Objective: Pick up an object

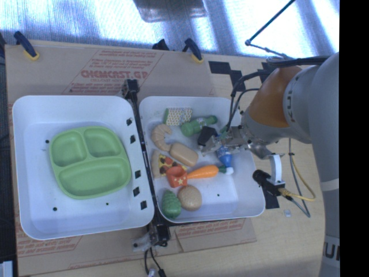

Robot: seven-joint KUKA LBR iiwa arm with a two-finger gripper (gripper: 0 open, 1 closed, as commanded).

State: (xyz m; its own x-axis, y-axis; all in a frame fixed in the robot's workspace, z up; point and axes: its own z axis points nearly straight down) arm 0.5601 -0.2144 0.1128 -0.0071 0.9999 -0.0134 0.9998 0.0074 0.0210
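The right bin (245,203) holds several toy foods: a croissant (161,135), a checkered wedge (177,115), a green vegetable (198,124), a tan bread roll (183,153), an orange carrot (202,172), a red piece (176,178), a green bumpy piece (170,203), a round brown piece (189,197) and a small blue-and-white bottle (225,157). My gripper (210,137) is low inside this bin, just right of the bread roll and below the green vegetable. The bottle lies right beside it, under the wrist.
The left bin (29,212) carries a green divided plate (90,161). A black divider with clips (138,149) runs between the bins. The arm's orange band (271,100) and grey body cover the right bin's right rim. Cables (297,189) hang at the right.
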